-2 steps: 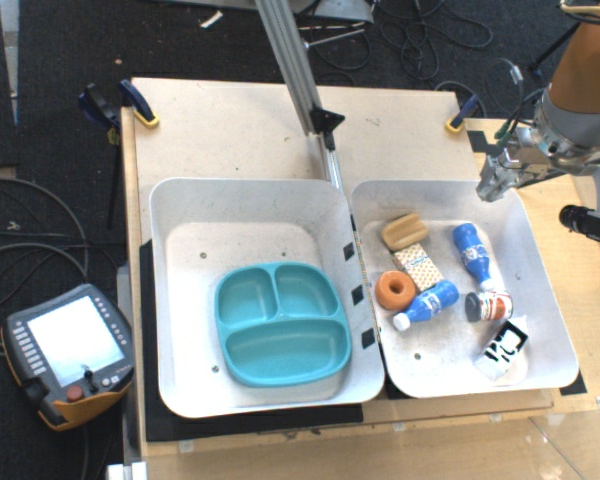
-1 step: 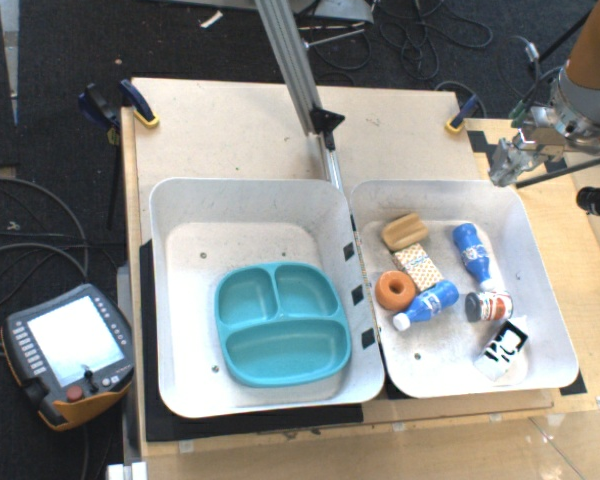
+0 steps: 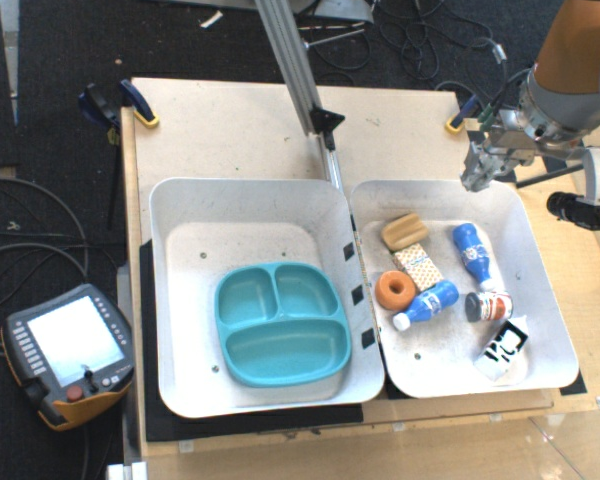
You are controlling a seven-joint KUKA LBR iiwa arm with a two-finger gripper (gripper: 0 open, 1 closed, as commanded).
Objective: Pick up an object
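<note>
My gripper (image 3: pixel 477 178) hangs over the right bin's (image 3: pixel 540 258) far rim, nothing visibly held; the blue bottle (image 3: pixel 470 252) lies nearer me, lengthwise.

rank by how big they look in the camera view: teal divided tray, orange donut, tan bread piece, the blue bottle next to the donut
Largest to smallest:
1. teal divided tray, by far
2. blue bottle lying beside the donut
3. orange donut and tan bread piece: they look about alike, so I won't rank them against each other.
</note>
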